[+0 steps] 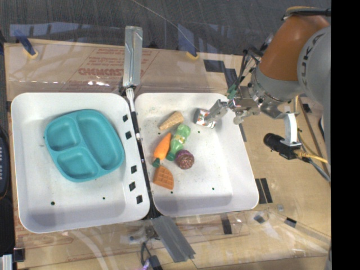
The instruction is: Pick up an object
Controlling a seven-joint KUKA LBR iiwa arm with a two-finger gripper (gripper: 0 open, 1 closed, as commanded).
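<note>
Gripper (207,117): over right bin (236,173), upper part; finger state cannot be told. Toy foods below-left of gripper: bread piece (171,120), green vegetable (179,139), carrot (161,148), purple ball (184,160), waffle (163,178). Advice: descend squarely on one isolated item

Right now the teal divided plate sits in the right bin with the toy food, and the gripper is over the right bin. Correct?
Not quite. In the camera view, the teal divided plate lies alone in the left bin. The toy food is in the right bin, and the gripper is over that bin.
</note>
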